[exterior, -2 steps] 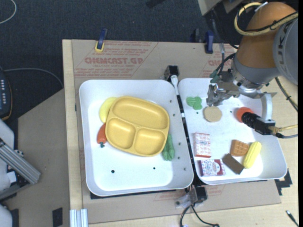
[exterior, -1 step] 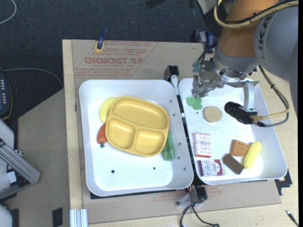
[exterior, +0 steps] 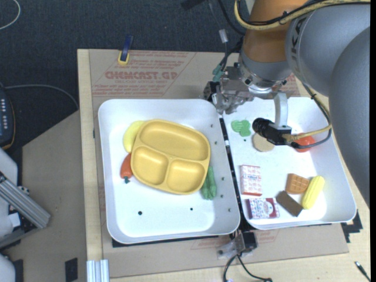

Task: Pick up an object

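Camera view, from above the worktop: the gripper [exterior: 225, 103] hangs over the far end of the seam where the left bin [exterior: 111, 157] and the right bin [exterior: 338, 175] meet. Released or clenched: cannot tell from this angle, and nothing is seen in its grasp.

Nearest candidate is a small green piece [exterior: 240, 126], lying on the right bin's floor just beside and nearer the camera than the gripper tip, apart from it. A tan disc [exterior: 262, 144] lies just past it.

Further forward in the right bin are two printed packets [exterior: 251, 180], a waffle piece [exterior: 297, 183], a yellow corn cob [exterior: 312, 191] and a brown block [exterior: 288, 203].

The left bin holds a yellow divided tray [exterior: 170, 155].
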Motion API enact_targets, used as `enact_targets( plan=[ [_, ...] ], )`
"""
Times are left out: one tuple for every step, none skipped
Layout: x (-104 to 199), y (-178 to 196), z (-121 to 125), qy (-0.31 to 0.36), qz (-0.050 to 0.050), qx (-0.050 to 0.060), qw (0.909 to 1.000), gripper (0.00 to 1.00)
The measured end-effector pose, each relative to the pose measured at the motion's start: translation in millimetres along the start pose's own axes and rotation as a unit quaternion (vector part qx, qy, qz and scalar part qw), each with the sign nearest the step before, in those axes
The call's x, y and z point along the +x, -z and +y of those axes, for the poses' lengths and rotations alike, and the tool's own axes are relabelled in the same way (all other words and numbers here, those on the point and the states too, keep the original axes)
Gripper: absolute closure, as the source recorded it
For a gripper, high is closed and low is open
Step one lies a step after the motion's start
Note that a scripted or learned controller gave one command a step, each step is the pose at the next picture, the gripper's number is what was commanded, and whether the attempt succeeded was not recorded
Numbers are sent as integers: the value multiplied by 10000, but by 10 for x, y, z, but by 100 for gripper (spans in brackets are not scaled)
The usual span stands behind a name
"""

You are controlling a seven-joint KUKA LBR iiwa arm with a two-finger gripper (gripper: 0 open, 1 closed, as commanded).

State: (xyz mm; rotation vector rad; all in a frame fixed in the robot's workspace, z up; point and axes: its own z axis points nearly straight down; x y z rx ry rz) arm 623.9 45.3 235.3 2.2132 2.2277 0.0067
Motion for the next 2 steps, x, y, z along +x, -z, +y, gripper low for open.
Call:
enact_targets(
  plan=[
    [-101, -83, 43, -37, -16, 19, 10000, 100],
    [-100, -105, 67, -30, -17, 12, 10000, 100]
  ],
)
